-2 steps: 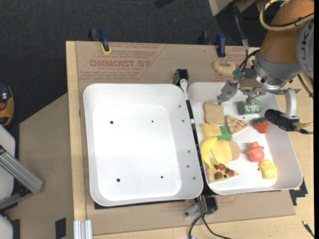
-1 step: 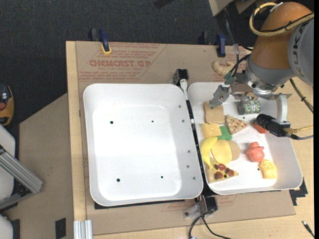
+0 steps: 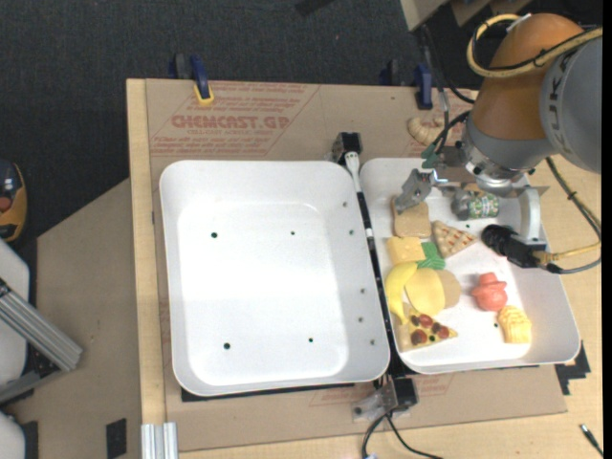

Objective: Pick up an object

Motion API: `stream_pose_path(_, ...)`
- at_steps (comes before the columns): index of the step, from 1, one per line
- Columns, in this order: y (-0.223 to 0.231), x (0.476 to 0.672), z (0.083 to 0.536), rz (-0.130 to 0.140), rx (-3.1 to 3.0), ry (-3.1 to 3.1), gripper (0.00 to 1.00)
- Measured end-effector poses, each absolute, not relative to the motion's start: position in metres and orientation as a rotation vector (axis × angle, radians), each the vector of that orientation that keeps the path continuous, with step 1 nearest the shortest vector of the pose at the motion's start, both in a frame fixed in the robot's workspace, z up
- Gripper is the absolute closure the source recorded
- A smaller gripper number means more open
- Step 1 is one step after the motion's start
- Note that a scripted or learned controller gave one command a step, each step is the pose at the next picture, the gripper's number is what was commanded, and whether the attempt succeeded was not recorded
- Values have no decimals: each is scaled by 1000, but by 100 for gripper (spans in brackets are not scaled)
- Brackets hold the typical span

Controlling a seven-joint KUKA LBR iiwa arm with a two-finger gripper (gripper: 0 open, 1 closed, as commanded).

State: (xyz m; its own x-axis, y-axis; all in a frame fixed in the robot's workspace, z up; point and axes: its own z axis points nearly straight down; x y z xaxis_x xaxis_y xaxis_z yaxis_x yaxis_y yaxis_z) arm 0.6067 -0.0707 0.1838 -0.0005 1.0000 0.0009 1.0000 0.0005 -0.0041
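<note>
Worktop: brown board-covered worktop [image 3: 143,285] is carrying two shallow white bins side by side, with blue clamps along its far edge.
Arm: grey arm with the orange band [image 3: 521,75] is reaching in from the right and hanging over the far part of the right bin.
Left bin: large white plastic bin [image 3: 258,275] is lying bare apart from a few small dark dots on its floor.
Right bin: smaller white plastic bin [image 3: 555,328] is holding all the toy food, so every candidate object is sitting here.
End effector: metal two-finger end effector [image 3: 476,199] is sitting low among the far items, beside a grey metal bracket; whether its fingers are spread or pressed together I cannot tell, and nothing is showing between them.
Yellow cluster: yellow banana-like piece and round yellow disc [image 3: 421,290] are lying near the divider, touching each other.
Red item: small red toy fruit [image 3: 490,292] is resting near the right wall.
Corn: small yellow corn piece [image 3: 514,325] is lying just beside the red fruit.
Pizza slice: triangular slice with dark toppings [image 3: 432,331] is sitting at the near edge.
Tan slice: beige bread-like square [image 3: 411,223] is lying near the end effector.
Progress: judging from this, the arm is only positioning; no object is lifted, so grasping and raising are both remaining.
</note>
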Motion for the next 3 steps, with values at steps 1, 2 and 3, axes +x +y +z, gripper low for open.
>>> stream_pose_path(1,-41,604,185,1,-2218,-2222,0)
stream_pose_path(2,-42,605,195,-1,-2220,-2222,100)
stream_pose_path(3,-10,670,251,-11,-2222,-2232,100)
